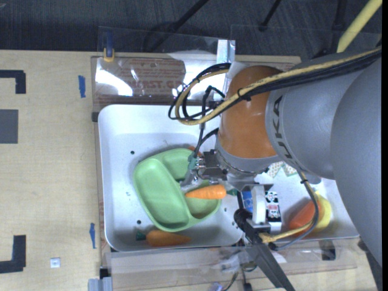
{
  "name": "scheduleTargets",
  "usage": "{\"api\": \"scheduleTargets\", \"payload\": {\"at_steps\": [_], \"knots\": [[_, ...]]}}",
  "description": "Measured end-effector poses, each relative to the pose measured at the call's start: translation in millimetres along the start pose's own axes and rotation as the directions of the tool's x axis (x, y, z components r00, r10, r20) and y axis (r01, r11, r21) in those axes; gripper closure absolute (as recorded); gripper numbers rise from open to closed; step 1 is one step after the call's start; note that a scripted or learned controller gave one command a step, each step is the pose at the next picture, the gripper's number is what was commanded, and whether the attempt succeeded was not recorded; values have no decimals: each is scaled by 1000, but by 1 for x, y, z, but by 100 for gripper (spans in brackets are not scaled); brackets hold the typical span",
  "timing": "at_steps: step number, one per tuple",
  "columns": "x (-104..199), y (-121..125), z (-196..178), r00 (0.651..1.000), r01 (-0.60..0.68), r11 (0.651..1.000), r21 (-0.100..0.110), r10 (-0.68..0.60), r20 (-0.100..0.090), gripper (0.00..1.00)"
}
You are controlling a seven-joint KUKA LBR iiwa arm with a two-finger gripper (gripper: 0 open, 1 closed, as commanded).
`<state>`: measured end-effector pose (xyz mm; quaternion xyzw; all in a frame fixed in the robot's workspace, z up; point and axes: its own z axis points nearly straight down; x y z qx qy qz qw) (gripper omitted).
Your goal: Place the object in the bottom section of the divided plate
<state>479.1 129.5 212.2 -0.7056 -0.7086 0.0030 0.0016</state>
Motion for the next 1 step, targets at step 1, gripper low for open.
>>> {"api": "scheduleTargets", "payload": {"at_steps": [1], "knots": [[0,0,0,1000,0,1000,0,0,0,0]]}}
